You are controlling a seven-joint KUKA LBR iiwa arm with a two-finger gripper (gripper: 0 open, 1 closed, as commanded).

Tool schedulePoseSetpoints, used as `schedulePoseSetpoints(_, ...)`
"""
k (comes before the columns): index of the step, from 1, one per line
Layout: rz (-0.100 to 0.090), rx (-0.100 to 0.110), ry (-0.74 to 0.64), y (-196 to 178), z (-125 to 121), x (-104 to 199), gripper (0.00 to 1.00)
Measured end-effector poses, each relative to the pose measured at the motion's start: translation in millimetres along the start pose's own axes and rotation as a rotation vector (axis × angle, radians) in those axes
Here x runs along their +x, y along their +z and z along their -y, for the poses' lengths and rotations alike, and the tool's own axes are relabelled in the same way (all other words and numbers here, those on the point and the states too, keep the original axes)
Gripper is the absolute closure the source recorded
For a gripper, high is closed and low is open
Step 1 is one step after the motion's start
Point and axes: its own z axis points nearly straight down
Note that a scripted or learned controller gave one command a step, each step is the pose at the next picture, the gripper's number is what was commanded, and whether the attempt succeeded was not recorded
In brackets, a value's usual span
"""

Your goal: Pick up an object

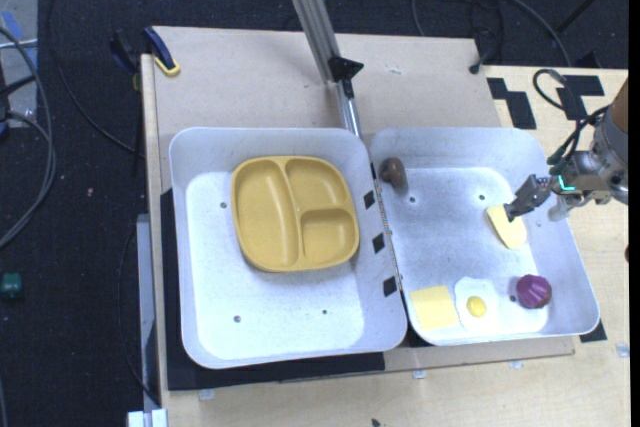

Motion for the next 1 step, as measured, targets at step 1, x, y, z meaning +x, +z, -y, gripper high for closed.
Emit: schedulePoseSetpoints(1, 0.0, -0.001, 0.0, -0.3, -0.2, 0.0, 0.0)
